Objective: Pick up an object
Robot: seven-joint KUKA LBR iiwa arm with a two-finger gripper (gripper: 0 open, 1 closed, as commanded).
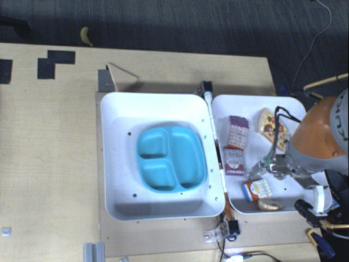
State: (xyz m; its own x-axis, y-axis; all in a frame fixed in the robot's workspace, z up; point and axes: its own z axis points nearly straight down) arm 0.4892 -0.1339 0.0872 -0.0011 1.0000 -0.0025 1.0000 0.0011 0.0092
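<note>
The small red-and-white packet (257,189) lies near the front of the right bin (248,105), just below the gripper (263,168), whose tip hangs above it; whether the jaws are open or closed I cannot tell. A tan lump (269,204) sits beside it. Farther back lie a purple carton (236,144) and a pizza slice (271,125). The left bin (117,146) holds 1 blue divided tray (172,157).

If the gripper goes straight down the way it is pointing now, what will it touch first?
Probably the small red-and-white packet just below the gripper in the right bin; depth is unclear, so it could meet the bin floor beside it.
</note>
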